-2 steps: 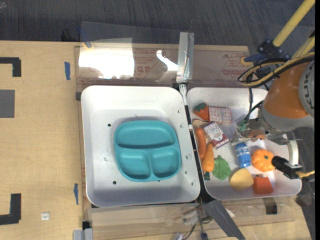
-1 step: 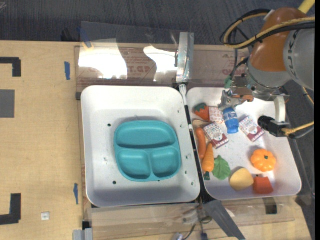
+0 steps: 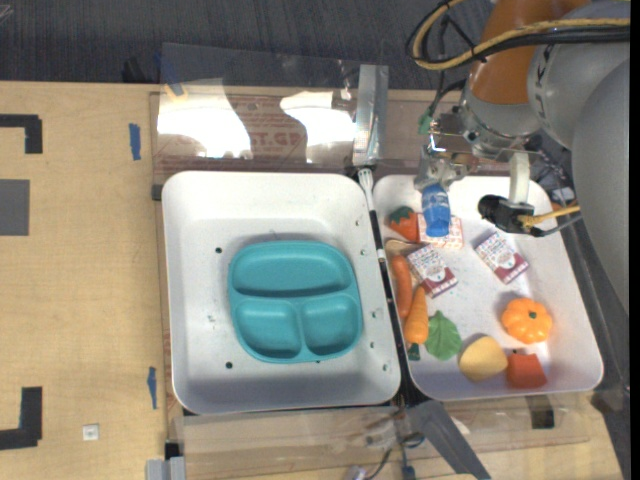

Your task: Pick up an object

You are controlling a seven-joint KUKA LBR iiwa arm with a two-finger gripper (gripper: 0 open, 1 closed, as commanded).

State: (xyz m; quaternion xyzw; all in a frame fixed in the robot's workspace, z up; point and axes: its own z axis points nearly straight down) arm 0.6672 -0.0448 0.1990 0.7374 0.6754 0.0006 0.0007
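Note:
My gripper [image 3: 436, 186] hangs over the back left part of the right bin [image 3: 575, 298]. It is shut on the top of a small blue bottle [image 3: 436, 216], which hangs upright below the fingers. Beneath the bottle lie a red-orange piece [image 3: 404, 225] and a white and pink carton [image 3: 432, 268]. A second such carton [image 3: 500, 253] lies to the right. Two carrots [image 3: 401, 276] [image 3: 416, 314] lie along the bin's left wall.
Toward the front of the right bin lie a green leafy piece [image 3: 443, 336], a yellow lump [image 3: 482, 358], a red block [image 3: 526, 370] and a small orange pumpkin [image 3: 527, 320]. The left bin [image 3: 190, 228] holds a teal divided plate [image 3: 295, 298]. A clear panel [image 3: 255, 118] stands behind it.

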